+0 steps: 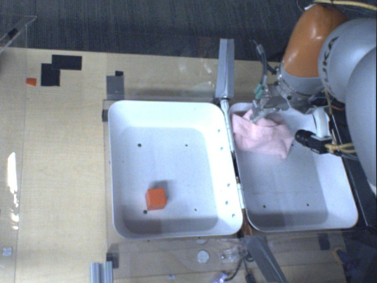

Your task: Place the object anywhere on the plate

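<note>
The big grey robot arm comes in from the right side of the view. It has a shiny orange band just above its wrist. The arm bends down and to the left. At its tip the small silver metal claw points downward. The claw looks tiny and blurry here, so its pose is hard to make out.

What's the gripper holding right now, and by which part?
Cannot tell. The gripper sits at the upper edge of the pink cloth in the right bin, but this view doesn't settle whether the cloth is gripped.
</note>
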`<state>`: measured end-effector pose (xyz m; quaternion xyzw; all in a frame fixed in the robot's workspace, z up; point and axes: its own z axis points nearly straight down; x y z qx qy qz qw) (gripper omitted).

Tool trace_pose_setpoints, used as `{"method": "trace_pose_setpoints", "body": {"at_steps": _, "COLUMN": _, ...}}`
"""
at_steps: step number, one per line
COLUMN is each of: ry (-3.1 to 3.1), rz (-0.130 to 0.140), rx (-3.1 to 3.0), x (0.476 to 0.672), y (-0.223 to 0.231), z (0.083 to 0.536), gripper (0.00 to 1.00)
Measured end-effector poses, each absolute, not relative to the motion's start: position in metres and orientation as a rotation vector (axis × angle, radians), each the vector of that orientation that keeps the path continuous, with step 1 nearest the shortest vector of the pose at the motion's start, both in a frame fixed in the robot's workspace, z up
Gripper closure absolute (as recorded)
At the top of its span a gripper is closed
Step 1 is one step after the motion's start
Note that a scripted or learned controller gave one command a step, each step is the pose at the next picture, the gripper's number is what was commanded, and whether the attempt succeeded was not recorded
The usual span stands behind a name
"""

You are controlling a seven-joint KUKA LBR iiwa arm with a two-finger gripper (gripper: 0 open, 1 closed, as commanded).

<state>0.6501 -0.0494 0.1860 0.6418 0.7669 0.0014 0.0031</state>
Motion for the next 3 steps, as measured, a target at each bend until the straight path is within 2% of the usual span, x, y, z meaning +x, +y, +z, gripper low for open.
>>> {"method": "trace_pose_setpoints", "body": {"at_steps": 1, "ry": 2.413, "rz": 0.007, "rx": 2.001, "x": 0.652, "y": -0.048, "z": 0.226, "gripper": 1.00}}
{"method": "trace_pose_setpoints", "body": {"at_steps": 3, "ry": 3.004, "rz": 0.006, "rx": 0.892, "x": 0.618, "y": 0.050, "z": 0.212, "gripper": 1.00}}
